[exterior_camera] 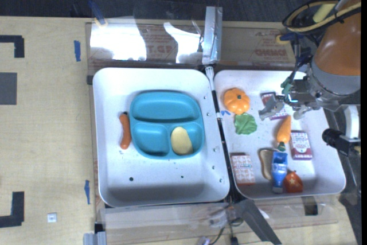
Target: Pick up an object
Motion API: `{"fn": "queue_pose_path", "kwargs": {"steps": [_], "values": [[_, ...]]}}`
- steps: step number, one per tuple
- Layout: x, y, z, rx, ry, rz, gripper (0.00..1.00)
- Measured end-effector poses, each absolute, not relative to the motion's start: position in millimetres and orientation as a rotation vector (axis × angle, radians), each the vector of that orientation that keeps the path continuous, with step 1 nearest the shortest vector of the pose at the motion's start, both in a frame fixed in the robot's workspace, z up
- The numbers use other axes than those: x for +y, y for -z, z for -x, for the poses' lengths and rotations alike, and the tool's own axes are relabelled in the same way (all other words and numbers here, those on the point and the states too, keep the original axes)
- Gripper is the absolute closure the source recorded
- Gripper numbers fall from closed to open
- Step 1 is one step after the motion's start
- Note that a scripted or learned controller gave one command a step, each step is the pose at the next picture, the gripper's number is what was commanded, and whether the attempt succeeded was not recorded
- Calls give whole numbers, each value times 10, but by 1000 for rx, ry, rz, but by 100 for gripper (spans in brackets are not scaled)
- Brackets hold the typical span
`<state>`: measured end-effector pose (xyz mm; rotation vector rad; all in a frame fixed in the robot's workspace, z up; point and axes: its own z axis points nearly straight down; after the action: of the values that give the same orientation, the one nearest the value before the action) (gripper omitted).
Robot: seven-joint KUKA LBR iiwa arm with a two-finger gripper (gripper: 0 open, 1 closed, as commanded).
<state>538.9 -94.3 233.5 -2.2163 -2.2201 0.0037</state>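
The hand (282, 105) is hanging over the upper part of the right bin (338, 183), its grey fingers (269, 111) splayed apart and nothing sitting between them, so it is reading as open and empty. The arm (339, 60) is reaching in from three o'clock.

Several candidates are lying in this bin: a small red packet (268, 101) just under the fingers, an orange carrot-like piece (283, 130) just toward five o'clock of the hand, a pumpkin (236, 100) at nine o'clock and a green leafy piece (245, 124) toward seven o'clock.

The packet or the carrot-like piece is probably the nearest target. To do this well, the hand is needing to centre over one item alone, turn its fingers across the narrow side, and descend straight. The carrot piece is lying close to a red-and-white carton (300, 144) and a blue bottle (279, 166), so a skewed approach is risking a nudge instead of a grasp.
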Motion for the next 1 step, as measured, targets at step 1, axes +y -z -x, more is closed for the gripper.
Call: {"fn": "queue_pose_path", "kwargs": {"steps": [1], "values": [[-1369,-1355,-5830,-2238,-10,2191,0]]}}
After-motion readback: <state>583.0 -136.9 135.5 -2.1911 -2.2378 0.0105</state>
